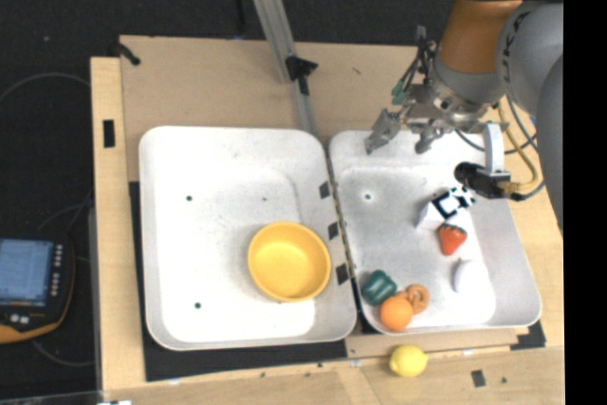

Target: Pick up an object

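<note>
My gripper (402, 137) hangs over the far edge of the right bin (379, 194), its two fingers spread open with nothing between them. Nearer in that bin lie a red strawberry (452, 239), a black-and-white block (451, 202), a pale grey piece (460, 275), a green object (378, 285), an orange (395, 313) and a smaller orange item (416, 297) touching it. A yellow bowl (288, 261) sits in the left bin (190, 175), toward its near right side.
A yellow lemon (407, 360) lies on the bench outside the right bin's near edge. A metal pole (270, 9) slants up from between the bins at the back. A handheld pendant (28, 285) rests at the far left.
</note>
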You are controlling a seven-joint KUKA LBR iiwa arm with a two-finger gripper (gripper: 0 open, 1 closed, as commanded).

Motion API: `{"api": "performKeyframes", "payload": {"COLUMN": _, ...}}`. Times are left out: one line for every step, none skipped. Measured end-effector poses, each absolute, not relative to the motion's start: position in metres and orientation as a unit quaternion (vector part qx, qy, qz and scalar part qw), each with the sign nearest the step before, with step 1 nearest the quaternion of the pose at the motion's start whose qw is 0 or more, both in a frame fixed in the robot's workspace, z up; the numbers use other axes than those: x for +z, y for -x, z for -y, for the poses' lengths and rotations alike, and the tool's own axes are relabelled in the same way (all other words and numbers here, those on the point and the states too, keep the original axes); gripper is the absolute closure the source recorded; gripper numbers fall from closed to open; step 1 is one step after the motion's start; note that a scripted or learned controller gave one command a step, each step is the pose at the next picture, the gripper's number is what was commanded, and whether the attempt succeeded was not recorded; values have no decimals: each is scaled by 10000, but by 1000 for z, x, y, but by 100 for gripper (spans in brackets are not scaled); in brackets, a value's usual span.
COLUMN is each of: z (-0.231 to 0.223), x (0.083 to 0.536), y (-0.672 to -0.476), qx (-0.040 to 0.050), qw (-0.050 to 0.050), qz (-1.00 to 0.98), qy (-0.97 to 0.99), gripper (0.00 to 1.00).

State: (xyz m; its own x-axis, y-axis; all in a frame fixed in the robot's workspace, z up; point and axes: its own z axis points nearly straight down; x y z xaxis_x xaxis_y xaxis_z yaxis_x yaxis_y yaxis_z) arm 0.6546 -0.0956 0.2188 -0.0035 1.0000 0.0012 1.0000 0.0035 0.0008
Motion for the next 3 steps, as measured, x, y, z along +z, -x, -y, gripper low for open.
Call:
{"api": "performKeyframes", "payload": {"z": 96, "x": 219, "y": -655, "qx": -6, "qw": 1, "qz": 7084, "qy": 7058, "gripper": 0}}
{"api": "performKeyframes", "payload": {"z": 102, "x": 171, "y": -662, "qx": 27, "qw": 0, "qz": 7069, "qy": 7073, "gripper": 0}}
{"api": "performKeyframes", "payload": {"z": 99, "x": 109, "y": -663, "qx": 28, "qw": 2, "qz": 7080, "qy": 7062, "gripper": 0}}
